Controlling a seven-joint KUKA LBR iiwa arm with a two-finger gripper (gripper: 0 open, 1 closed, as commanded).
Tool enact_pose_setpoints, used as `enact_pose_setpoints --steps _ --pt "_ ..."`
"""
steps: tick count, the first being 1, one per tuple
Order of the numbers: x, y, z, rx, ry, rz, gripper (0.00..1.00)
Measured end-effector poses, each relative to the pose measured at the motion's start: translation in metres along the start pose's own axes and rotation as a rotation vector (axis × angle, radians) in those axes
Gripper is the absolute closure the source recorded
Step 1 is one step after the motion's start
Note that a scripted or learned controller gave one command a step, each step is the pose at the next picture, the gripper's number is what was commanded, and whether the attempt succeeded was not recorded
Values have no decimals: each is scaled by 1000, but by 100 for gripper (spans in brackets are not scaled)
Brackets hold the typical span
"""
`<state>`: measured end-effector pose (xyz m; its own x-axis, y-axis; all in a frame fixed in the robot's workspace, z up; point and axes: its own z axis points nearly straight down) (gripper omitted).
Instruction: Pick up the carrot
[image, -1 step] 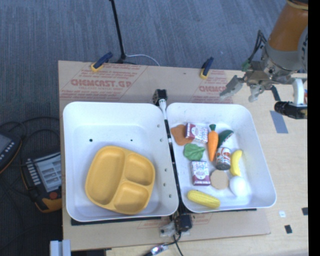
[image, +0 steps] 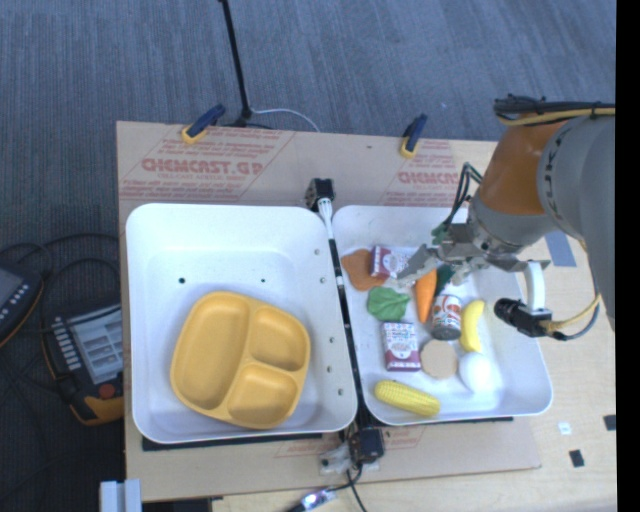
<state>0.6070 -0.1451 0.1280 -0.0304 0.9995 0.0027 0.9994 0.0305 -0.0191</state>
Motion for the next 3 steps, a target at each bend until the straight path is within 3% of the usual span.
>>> enact_pose_setpoints --steps 1,2,3 --pt "38 -14 38 -31 -8 31 0" --pt "38 -13 27 -35 -8 31 100" --pt "105 9 -101 -24 -1 281 100"
